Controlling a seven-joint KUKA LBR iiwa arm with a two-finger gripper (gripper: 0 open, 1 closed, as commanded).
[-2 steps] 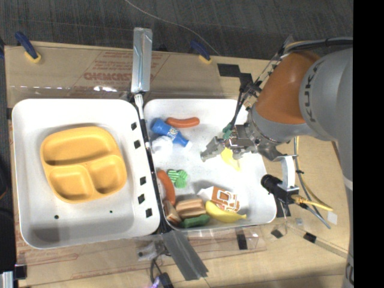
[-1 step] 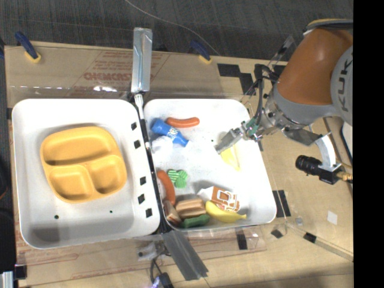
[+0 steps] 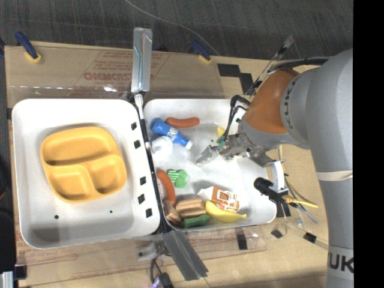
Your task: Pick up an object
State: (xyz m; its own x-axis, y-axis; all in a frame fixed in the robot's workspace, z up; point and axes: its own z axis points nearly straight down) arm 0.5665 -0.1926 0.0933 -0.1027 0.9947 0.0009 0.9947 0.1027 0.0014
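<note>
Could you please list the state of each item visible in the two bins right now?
Yellow tray: flat in left bin.
Blue bottle: on its side.
Sausage: lying by the far wall.
Banana: lying near the front wall.
Gripper: above right bin, holding nothing visible.

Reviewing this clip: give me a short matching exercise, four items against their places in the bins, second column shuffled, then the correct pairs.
Items:
1. yellow tray
2. sausage
3. banana
4. blue bottle

Places:
A. near the front edge of the right bin, beside the orange and white carton
B. alone in the left bin
C. at the back of the right bin, farthest from the front edge
D. right bin, close to the divider, just in front of the sausage

Pairs: 1-B, 2-C, 3-A, 4-D
</note>
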